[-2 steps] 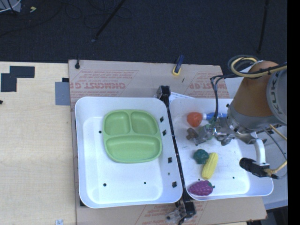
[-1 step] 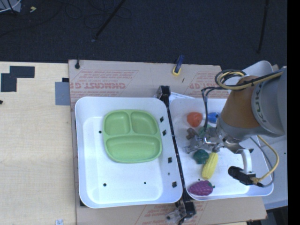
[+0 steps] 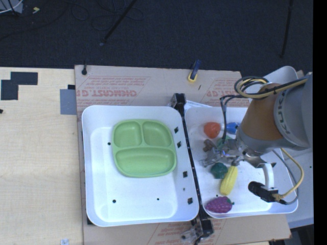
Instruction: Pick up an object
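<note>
The end effector [image 3: 218, 154] sits low in the right bin [image 3: 286, 205] among a dark green object [image 3: 219, 170], corn [image 3: 229, 179] and an orange fruit [image 3: 212, 129] — its fingers blur into clutter, so their state is unclear. A blue item [image 3: 232, 127] hides partly behind the arm. Cardboard covers the table [image 3: 36, 162]; the floor beyond is dark.

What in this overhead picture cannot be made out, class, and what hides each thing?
- Gripper: too small and cluttered to tell how its fingers stand or whether they hold anything.
- Blue object: partly hidden by the arm.
- Right bin: its far right part is covered by the arm.
- Dark green object: blurred, identity unclear.
</note>
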Motion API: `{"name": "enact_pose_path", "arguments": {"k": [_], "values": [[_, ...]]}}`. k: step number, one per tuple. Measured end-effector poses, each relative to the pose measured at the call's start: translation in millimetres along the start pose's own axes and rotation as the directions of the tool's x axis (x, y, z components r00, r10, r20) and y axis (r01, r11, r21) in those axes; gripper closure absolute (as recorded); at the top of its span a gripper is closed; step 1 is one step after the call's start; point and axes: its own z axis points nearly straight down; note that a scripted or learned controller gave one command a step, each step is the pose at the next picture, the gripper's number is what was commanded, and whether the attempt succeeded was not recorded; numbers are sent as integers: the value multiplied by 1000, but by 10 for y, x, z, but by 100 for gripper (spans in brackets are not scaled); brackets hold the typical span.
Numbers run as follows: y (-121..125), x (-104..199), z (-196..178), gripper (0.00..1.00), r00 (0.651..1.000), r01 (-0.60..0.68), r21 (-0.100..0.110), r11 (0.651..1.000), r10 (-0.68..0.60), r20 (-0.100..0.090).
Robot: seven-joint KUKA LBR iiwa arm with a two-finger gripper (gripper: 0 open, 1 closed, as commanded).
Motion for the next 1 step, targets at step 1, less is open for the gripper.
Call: {"name": "enact_pose_path", "arguments": {"k": [1], "values": [[-3, -24, -106, 100, 1000, -7, 1, 1000, 7, 0]]}}
